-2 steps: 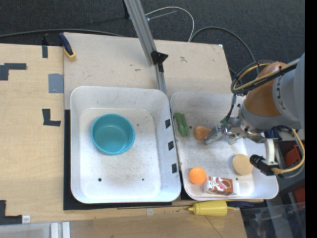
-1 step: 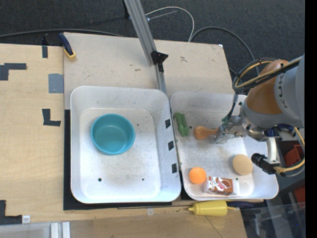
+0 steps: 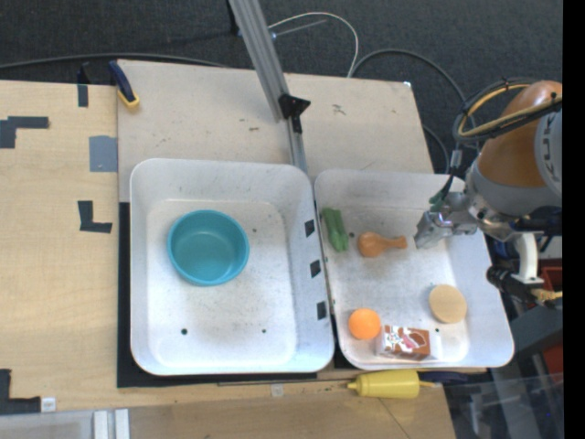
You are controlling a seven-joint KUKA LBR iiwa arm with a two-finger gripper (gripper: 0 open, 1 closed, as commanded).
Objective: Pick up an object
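Pickup not yet made: claw (image 3: 433, 230) is hovering low in the right bin (image 3: 489, 337), lifting nothing; whether it is spread or pressed together cannot be told.
Likeliest target, judging by nearness: brown pear-shaped toy (image 3: 377, 243), lying just left of the claw, long axis running left-right, narrow stem end pointing toward the claw.
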